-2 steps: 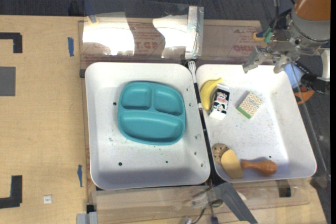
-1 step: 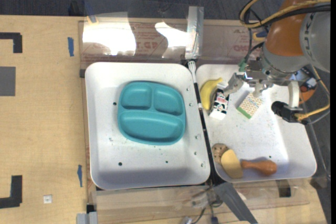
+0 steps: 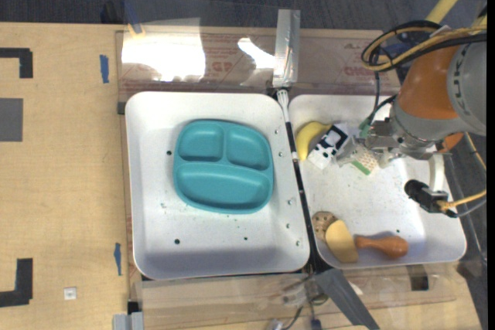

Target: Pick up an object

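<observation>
The pincer [image 3: 370,144] sits in the upper middle of the right bin [image 3: 452,243], at the end of the grey arm [image 3: 441,100] with its orange band, which comes in from the right of the frame. Whether it is wide or narrow cannot be told — the wrist and its metal fittings cover that part from above. Its tip is down among a small cluster of things: a black-and-white patterned block [image 3: 330,143] and a small green-and-white piece [image 3: 361,163] lie just beside or under it, but real contact with either cannot be made out, and nothing is seen clamped in it.

A yellow banana [image 3: 307,138] lies at the upper left of the same bin, touching the patterned block. Along the bin's lower edge rests a wooden tool with a pale round head and an orange-brown handle [image 3: 363,243], and a small brown speckled object [image 3: 319,221] sits against the left wall, partly behind the tool's head. A black cable end [image 3: 421,194] hangs below the wrist, over the right part of the bin.

The left bin [image 3: 147,228] holds a teal divided plate [image 3: 224,165], well apart from the pincer. Both bins rest on the wooden counter [image 3: 62,166].
</observation>
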You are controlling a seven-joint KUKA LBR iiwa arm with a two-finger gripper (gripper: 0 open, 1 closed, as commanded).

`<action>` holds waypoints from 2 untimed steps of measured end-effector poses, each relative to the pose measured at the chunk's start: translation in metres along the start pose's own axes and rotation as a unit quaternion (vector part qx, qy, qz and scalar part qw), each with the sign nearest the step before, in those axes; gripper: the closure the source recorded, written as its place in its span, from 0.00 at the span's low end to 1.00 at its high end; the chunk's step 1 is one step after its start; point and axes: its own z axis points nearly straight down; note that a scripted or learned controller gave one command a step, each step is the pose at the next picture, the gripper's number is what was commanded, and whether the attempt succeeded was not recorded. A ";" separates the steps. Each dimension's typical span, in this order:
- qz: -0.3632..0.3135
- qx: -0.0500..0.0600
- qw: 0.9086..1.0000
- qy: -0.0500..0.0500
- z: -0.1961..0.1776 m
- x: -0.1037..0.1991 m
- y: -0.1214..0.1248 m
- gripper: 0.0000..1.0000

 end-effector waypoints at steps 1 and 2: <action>0.054 0.001 0.999 -0.001 0.016 0.005 0.016 0.00; 0.054 -0.002 0.999 0.000 0.003 0.006 0.018 1.00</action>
